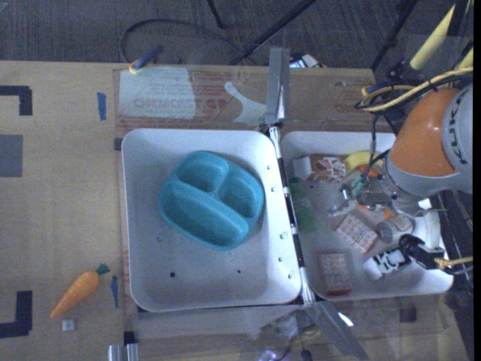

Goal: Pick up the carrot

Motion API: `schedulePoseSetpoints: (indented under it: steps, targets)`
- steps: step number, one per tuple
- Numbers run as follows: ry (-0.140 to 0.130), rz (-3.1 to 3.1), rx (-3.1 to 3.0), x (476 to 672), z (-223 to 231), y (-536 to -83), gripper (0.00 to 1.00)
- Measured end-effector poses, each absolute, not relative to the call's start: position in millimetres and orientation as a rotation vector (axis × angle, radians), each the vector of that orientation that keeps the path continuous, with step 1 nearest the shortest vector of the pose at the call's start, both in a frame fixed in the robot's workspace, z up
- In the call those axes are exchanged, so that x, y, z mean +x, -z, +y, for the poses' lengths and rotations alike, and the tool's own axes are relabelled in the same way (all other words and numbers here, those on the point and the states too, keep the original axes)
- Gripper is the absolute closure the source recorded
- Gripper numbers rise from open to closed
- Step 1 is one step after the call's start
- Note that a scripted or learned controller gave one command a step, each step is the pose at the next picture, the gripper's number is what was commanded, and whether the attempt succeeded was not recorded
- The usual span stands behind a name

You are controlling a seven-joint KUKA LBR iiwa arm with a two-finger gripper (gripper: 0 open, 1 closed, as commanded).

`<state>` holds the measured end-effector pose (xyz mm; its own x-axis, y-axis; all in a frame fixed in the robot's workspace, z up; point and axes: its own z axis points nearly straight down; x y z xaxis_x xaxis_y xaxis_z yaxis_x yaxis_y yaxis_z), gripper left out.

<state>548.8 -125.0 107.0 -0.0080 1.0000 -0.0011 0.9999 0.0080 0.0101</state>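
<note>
A: Carrot (75, 293) position?

B: On the bare bench (52, 201), outside both bins. It lies to the left of the left bin (139, 277), near that bin's near-left corner. Orange body, green top pointing up and to the right, toward the bin. Lying flat at a slant. Nothing is touching it.

A: Arm?

B: Over the right bin (316, 145), well apart from the carrot. The orange band (425, 141) sits at the bin's far-right side. The gripper (363, 195) hangs low among the clutter in that bin.

A: Jaws?

B: Cannot tell. The wrist and the mixed items under it blur together, so how they stand isn't readable, nor whether anything is between them.

A: What else is in the right bin?

B: Small packets (335, 269) toward the near side, a black-and-white item (385, 262) near the near-right corner, and a yellow piece (358, 159) at the far side.

A: Left bin?

B: A teal divided tray (211, 198), three compartments, lying roughly at the middle and skewed to the bin's walls.
</note>
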Motion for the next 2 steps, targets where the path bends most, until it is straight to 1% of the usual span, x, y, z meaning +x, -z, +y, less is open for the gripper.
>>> schedulePoseSetpoints:
  steps: [1, 2]
  targets:
    - [-0.013, 2.220, 2.209, 549.3, -125.9, -116.9, 1.00]
    - [-0.002, 2.419, 1.995, 541.8, -202.6, -87.1, 1.00]
